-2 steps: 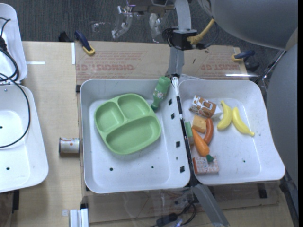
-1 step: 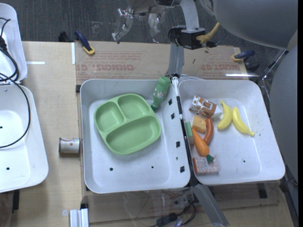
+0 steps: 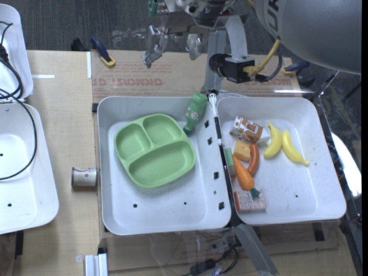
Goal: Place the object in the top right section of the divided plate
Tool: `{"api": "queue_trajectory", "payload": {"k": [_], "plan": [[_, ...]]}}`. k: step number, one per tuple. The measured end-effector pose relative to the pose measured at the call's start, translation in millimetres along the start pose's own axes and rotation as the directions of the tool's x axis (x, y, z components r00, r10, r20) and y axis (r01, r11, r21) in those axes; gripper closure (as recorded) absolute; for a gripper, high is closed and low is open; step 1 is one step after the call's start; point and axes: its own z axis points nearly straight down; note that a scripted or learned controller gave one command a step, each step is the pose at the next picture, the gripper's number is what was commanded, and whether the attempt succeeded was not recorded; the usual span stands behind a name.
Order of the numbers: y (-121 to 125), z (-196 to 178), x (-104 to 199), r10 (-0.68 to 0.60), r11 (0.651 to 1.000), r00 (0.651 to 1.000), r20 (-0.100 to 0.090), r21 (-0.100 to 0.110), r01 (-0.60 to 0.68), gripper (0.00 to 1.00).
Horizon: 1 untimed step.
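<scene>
Arm housing point(image 3: 322, 16): partial white letters "UK". Cardboard sheet point(image 3: 172, 76): red print, upside down, not legible.

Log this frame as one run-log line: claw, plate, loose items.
claw: raised behind bins | divided plate: left bin, sections bare | green bottle: beside plate | bananas, carrot: right bin

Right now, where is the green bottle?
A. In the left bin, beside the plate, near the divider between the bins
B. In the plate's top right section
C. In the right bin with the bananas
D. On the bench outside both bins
A: the green bottle lies in the left bin, just off the plate's upper right rim, next to the wall shared with the right bin.
</scene>
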Motion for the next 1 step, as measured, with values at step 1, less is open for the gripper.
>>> {"api": "queue_trajectory", "payload": {"k": [1], "plan": [[0.0,0.1,-0.1,0.000,1.000,1.000,0.000,0.000,0.000,0.00]]}}
